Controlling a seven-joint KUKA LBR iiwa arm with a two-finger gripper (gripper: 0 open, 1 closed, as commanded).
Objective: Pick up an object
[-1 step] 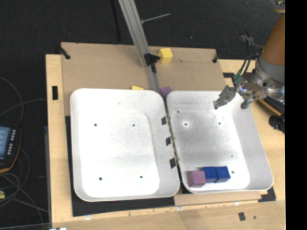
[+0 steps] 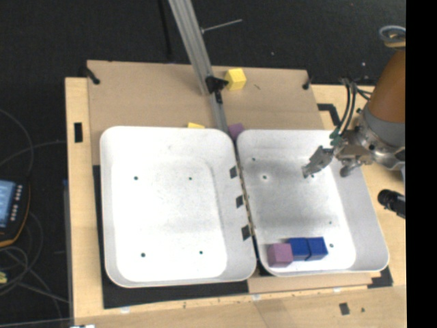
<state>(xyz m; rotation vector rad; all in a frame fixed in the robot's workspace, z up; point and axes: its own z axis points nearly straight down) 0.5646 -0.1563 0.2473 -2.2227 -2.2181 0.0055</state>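
In the right bin (image 2: 355,203), a blue block (image 2: 306,247) and a purple block (image 2: 278,253) lie side by side against the near wall. My gripper (image 2: 330,162) hangs over the far right part of this bin, well above and behind the blocks. Its two fingers are spread apart with nothing between them.
The left bin (image 2: 167,203) sits beside the right one. A yellow block (image 2: 236,78) rests on the board behind the bins, next to a slanted metal pole (image 2: 194,39). Small yellow (image 2: 196,125) and purple (image 2: 235,130) pieces lie just behind the bin rims.
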